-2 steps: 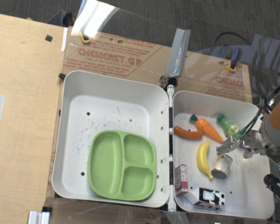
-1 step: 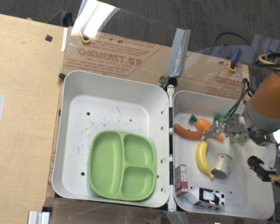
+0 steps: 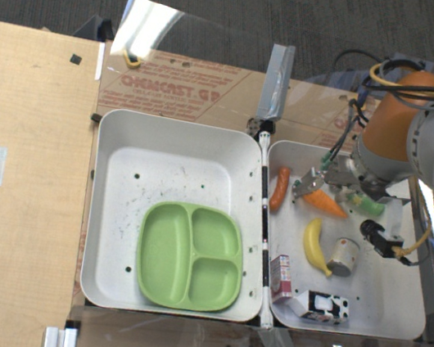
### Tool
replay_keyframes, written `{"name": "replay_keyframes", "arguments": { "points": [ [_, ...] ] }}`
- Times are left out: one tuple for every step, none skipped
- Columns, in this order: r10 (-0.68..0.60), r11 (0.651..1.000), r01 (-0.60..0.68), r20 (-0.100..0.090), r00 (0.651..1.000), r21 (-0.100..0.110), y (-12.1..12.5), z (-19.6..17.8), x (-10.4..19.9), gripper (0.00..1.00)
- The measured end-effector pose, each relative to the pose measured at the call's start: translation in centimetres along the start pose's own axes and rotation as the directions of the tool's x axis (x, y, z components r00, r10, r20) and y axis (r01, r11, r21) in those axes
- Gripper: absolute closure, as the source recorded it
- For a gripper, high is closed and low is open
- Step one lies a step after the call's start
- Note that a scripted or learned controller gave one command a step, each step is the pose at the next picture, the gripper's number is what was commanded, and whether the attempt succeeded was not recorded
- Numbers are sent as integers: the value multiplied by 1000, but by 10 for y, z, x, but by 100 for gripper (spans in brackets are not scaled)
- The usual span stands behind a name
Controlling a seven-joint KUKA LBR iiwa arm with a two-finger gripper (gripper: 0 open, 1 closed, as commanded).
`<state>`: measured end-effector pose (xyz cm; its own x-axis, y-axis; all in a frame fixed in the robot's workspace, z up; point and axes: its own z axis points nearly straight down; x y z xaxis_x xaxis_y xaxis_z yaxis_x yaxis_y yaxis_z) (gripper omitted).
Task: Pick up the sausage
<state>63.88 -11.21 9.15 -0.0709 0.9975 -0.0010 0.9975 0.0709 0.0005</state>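
Cartons sit nearest in the right bin (image 3: 390,324): a pink one (image 3: 281,276) leaning by the left wall and a black-and-white one (image 3: 325,307) along the near wall. A little farther lie a banana (image 3: 316,246) and a small can (image 3: 343,256), side by side. Beyond them, the sausage (image 3: 280,188) lies lengthwise against the bin's left wall, free and untouched. Just right of it, the pincer (image 3: 311,190) hovers low over a carrot (image 3: 326,203); I cannot tell its state. A green item (image 3: 368,205) rests under the arm. The left bin (image 3: 181,141) holds a green divided plate (image 3: 191,255). The approach step looks unfinished: the next move calls for shifting left over the sausage, clear of the carrot and wall.
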Motion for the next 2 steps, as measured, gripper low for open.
{"name": "replay_keyframes", "arguments": {
  "points": [
    [14,1000,-14,-2,1000,12,18,3,10,0],
    [-82,997,82,0,997,0,-12,-1,14,0]
  ]
}}
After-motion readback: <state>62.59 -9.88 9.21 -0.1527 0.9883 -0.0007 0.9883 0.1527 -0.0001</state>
